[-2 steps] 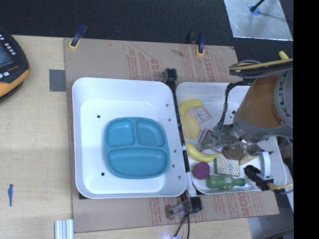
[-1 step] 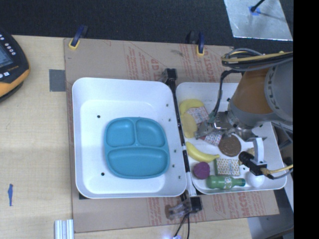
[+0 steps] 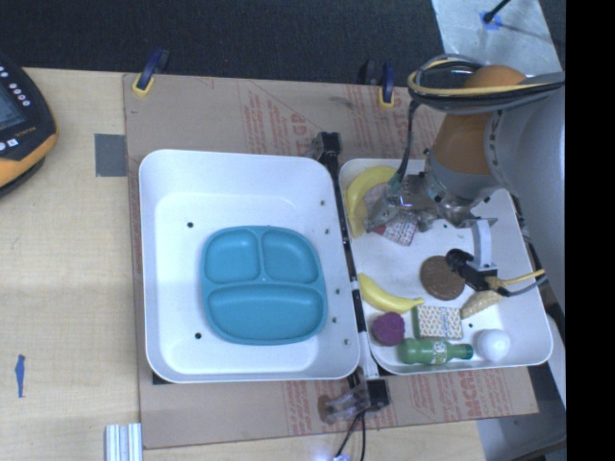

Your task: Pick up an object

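My gripper (image 3: 407, 207) is low in the back part of the right bin (image 3: 538, 353), under the grey arm with the orange band. It hangs just right of a curved yellow banana (image 3: 357, 198) and directly over a small red-and-white packet (image 3: 400, 230). I cannot tell whether it touches either of them. The arm hides the back right corner of this bin.
The right bin also holds a second banana (image 3: 386, 297), a brown disc (image 3: 442, 278), a purple ball (image 3: 388, 328), a checked cracker (image 3: 440, 321), a green bottle (image 3: 434, 351), a white egg (image 3: 493, 344) and a bread piece (image 3: 479, 303). A blue divided plate (image 3: 261, 284) lies in the left bin (image 3: 168, 257).
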Motion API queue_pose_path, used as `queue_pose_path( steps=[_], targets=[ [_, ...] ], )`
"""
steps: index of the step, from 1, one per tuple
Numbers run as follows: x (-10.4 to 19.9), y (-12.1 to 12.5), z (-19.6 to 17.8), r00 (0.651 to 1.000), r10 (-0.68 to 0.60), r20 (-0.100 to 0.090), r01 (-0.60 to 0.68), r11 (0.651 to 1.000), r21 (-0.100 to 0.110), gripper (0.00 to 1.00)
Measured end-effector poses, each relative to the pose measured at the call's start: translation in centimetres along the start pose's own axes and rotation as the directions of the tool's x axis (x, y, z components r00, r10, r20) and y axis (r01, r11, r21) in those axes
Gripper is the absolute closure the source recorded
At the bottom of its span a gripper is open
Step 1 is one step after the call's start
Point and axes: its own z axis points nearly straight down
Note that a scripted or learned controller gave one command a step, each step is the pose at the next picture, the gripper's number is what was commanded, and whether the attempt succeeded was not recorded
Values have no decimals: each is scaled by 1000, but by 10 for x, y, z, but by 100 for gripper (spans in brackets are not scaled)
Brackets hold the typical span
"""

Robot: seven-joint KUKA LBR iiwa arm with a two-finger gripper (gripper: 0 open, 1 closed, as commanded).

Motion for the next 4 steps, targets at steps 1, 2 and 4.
queue_pose_path(
  steps=[1, 2, 4],
  targets=[
    [-95, -74, -17, 1000, 14, 2, -14, 1000, 8, 0],
    [-17, -72, -1, 1000, -2, 1, 2, 1000, 0, 0],
    [-28, 2, -10, 1000, -2, -1, 2, 1000, 6, 100]
  ],
)
